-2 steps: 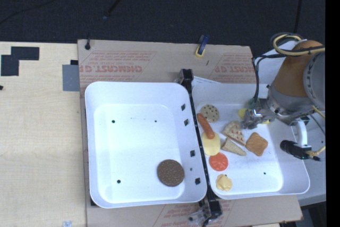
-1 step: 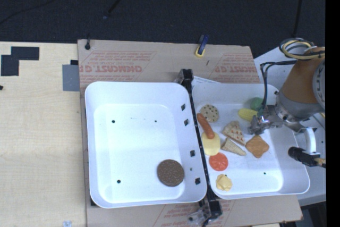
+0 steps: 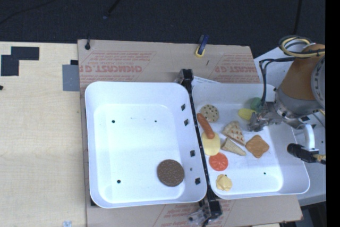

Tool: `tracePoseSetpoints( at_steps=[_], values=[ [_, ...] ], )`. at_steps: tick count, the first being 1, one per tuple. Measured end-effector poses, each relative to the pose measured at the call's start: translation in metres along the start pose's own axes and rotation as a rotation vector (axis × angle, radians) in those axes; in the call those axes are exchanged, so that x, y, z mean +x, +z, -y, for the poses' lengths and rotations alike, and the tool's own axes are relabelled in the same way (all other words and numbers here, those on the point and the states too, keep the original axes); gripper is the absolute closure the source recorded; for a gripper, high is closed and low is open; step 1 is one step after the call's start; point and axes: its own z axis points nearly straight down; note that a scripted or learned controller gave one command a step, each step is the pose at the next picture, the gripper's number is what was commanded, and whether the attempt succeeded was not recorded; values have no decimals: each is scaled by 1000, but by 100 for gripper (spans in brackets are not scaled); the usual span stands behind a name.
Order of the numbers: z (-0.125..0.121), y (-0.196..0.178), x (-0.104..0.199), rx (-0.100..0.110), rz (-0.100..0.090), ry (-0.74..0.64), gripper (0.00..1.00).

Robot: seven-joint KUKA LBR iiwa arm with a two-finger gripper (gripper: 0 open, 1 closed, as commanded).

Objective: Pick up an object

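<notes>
Lying alone in the left bin (image 3: 101, 114), a brown cookie (image 3: 170, 172) was seen; a carrot (image 3: 205, 126), wedges (image 3: 234, 138) and toast (image 3: 257, 145) were crowded in the right bin (image 3: 289, 181). The claw (image 3: 258, 118) was lowered beside the wedges, its opening not discernible. A vertical descent on one isolated piece would be advised.
</notes>
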Motion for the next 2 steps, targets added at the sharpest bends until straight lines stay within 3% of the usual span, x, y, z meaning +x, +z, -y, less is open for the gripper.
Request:
tracePoseSetpoints(
  at_steps=[1, 2],
  values=[
    [-25, -199, 78, -17, 1, -7, 100],
    [-40, -442, 97, -17, 4, -3, 100]
  ],
)
